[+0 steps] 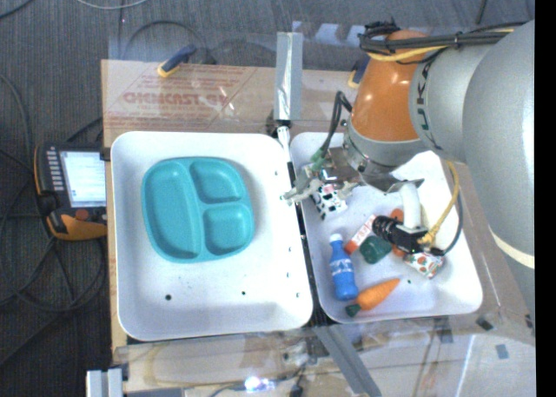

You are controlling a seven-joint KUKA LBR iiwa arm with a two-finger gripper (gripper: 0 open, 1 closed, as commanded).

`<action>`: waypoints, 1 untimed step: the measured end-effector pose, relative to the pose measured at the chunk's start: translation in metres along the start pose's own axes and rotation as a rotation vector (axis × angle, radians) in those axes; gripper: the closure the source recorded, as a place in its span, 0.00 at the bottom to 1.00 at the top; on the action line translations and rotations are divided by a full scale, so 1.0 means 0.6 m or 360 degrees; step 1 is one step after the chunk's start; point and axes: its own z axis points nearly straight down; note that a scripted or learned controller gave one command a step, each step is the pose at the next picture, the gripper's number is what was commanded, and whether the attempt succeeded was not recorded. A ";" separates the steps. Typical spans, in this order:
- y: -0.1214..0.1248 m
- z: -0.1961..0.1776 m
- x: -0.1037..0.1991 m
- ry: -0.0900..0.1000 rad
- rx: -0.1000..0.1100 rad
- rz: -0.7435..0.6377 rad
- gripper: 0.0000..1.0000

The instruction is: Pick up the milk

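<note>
The milk point(329, 202) is a small white carton with black cow spots, lying near the top left of the right bin point(460, 295). My gripper point(316, 181) hangs directly over it at the end of the grey arm with the orange band, close to the wall between the two bins. The gripper's body hides the top of the carton, so I cannot tell whether the two touch.
Also in the right bin are a blue bottle point(341, 269), a carrot point(378, 294), a dark green item point(375, 250), a small orange-and-white tube point(359, 236) and a red-and-white pack point(424, 263). The left bin point(130, 300) holds a turquoise divided plate point(198, 207).
</note>
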 end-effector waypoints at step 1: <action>-0.008 0.000 -0.091 -0.0003 -0.0001 -0.0070 0.00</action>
